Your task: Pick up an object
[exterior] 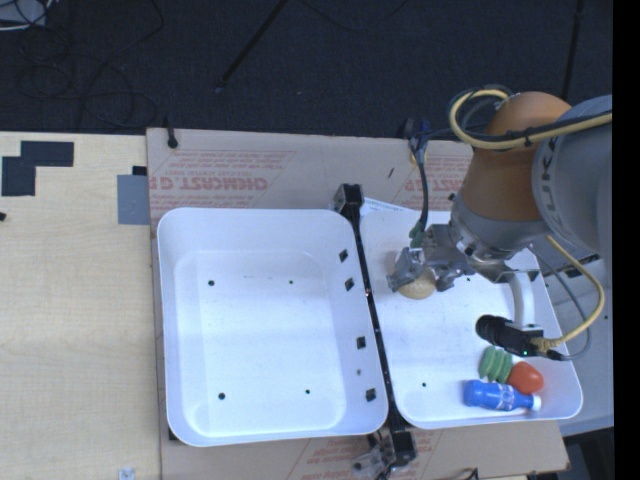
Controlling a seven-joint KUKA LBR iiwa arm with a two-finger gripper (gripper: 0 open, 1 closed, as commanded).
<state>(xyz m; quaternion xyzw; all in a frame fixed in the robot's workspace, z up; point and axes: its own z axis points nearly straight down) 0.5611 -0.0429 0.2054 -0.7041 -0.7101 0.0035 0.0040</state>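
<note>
- The grey two-finger pincer hangs over the upper-left part of the right-hand shallow white plastic bin, close to the black divider where the two bins meet.
- A small, rounded tan object sits right at the pincer's tips. It appears to be pinched between the fingers, though the metal hides most of it, so the hold looks shallow.
- I cannot tell whether the tan object rests on the bin floor or is already clear of it.
- To do this step well, the lift should go straight up and slowly, since a round thing caught near its edge may roll out of the grip.
- The divider lies just to the left of the pincer, so any sideways drift that way risks a knock; rise first, then travel.
- Well below and to the right of the pincer, near the bin's lower corner, lie a blue plastic bottle, a red-orange rounded toy and a green ribbed piece, close together; they are out of the way.
- The left-hand white bin lies across the divider from the pincer.
</note>
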